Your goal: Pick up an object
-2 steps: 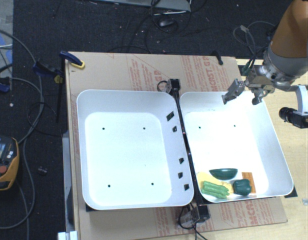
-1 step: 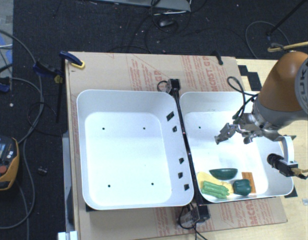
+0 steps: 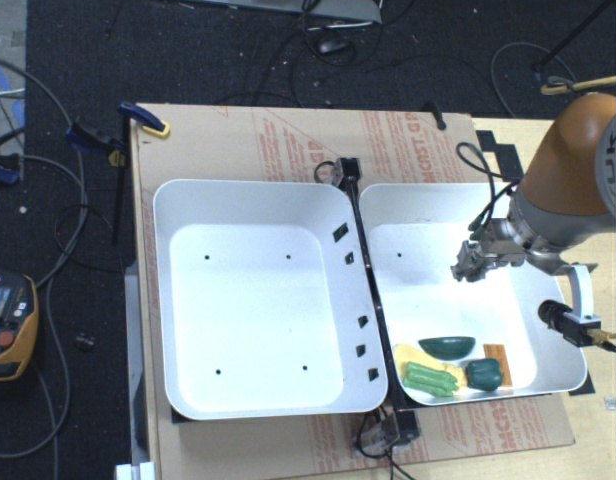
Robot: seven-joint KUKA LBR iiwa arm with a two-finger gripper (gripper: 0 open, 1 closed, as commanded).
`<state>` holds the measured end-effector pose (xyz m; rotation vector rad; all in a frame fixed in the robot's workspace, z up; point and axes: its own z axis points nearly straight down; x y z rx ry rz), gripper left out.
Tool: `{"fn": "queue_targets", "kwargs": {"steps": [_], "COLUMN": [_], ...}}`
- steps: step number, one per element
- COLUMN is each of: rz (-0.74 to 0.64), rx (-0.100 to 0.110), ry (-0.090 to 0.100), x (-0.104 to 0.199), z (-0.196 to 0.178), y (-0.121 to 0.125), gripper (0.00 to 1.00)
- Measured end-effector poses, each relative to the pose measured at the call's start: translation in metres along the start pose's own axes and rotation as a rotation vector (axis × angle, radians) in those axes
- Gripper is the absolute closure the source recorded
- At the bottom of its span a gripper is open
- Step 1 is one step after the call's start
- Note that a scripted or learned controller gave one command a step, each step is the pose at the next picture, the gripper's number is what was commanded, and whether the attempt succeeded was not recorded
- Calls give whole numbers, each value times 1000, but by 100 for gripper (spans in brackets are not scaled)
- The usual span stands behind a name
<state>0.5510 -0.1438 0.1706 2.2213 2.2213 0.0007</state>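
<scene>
Two shallow white bins are seen side by side on a brown cardboard-covered bench (image 3: 288, 138). The left bin (image 3: 178, 218) shows four small dark dots on its floor. The right bin (image 3: 428, 208) holds a small group of objects crowded into its near corner.

The gripper (image 3: 468, 266) is seen above the middle of the right bin, reached in from the right on the grey arm with its orange band (image 3: 578, 153). It appears small and dark; whether it is wide or narrow cannot be told at this size, and nothing can be made out within it.

The objects lie below the gripper, toward the near edge of the bin and well apart from it. Nearest beneath it, a dark green bowl-shaped item (image 3: 446, 346) is seen, rounded below with a flat upper edge. Just under that and slightly to the left, a bright green ridged piece (image 3: 429, 379), elongated and lumpy, is lying on a pale yellow flat piece (image 3: 413, 356). To the right of these, a teal-green blocky item (image 3: 483, 373) is set against a small orange-brown flat piece (image 3: 497, 354). The items are close together, several touching or overlapping.

A black divider strip (image 3: 366, 278) is seen running between the two bins, left of the gripper. A blue and yellow clamp (image 3: 143, 120) is fixed at the far left corner of the bench.
</scene>
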Motion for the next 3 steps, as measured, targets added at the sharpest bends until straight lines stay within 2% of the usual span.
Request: {"fn": "queue_targets", "kwargs": {"steps": [1, 3], "rz": [83, 84], "rx": [-1, 0], "ry": [0, 0], "x": [7, 6], "z": [-5, -25], "y": [59, 59], "gripper": [100, 100]}}
